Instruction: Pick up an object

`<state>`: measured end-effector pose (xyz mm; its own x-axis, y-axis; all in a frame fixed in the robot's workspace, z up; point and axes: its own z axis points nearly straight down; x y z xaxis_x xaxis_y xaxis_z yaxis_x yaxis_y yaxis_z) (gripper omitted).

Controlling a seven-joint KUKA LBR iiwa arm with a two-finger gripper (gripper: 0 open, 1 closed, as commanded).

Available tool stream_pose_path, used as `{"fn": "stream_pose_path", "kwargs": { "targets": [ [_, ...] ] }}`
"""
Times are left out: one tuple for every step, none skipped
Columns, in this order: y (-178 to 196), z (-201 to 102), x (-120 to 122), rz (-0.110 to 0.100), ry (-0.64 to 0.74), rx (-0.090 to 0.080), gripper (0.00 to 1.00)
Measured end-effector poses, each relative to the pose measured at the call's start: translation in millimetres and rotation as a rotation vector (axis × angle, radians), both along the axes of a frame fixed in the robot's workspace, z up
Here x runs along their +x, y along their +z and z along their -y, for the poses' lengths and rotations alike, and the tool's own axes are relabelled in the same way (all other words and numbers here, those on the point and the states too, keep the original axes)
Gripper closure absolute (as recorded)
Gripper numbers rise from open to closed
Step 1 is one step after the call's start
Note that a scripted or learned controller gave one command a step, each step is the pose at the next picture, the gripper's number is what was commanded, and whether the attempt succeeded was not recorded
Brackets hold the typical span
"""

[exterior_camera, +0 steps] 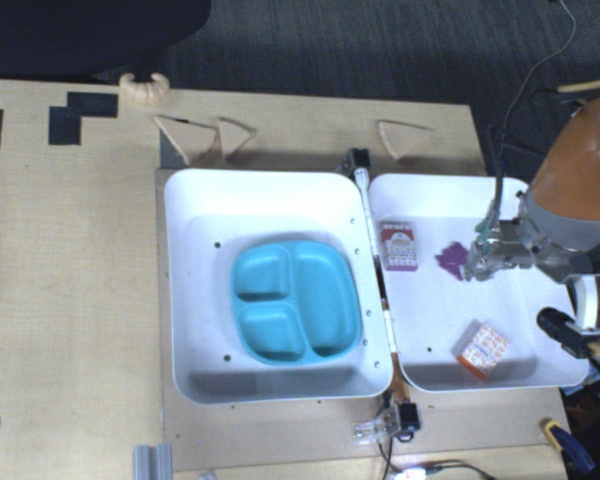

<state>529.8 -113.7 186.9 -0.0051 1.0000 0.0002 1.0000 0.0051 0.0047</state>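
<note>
1. Gripper (477, 256) sits over the right bin (420, 363), upper-right part, reaching in from the right w/ the grey arm (570, 233) and its orange band (580, 163) behind it.
2. You can't tell how far the claw is open from this angle; its metal tips blur together. Nothing visibly between them.
3. Purple object (452, 259) lies on the bin floor just left of the tips, touching or nearly so; can't tell which. Shape is small and irregular, too blurred to name further.
4. Small red-and-white packet (398, 245) lies flat near the right bin's left wall, upper part, apart from the purple item.
5. Small box w/ orange edge and patterned white face (482, 349) sits tilted in the lower part of the right bin, well apart from the gripper.
6. Left bin (195, 268) holds a blue divided plate (295, 300), three compartments, lying flat abt centre.
7. Both bins sit side by side on the wooden bench (70, 288), rims touching at the middle.
</note>
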Motion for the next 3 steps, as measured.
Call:
{"fn": "stream_pose_path", "kwargs": {
  "targets": [
    [-34,59,21,-0.002,-0.002,-0.002,1.00],
    [-9,93,27,-0.001,-0.001,-0.002,1.00],
    [56,80,110,0.002,0.001,-0.002,1.00]
  ]
}}
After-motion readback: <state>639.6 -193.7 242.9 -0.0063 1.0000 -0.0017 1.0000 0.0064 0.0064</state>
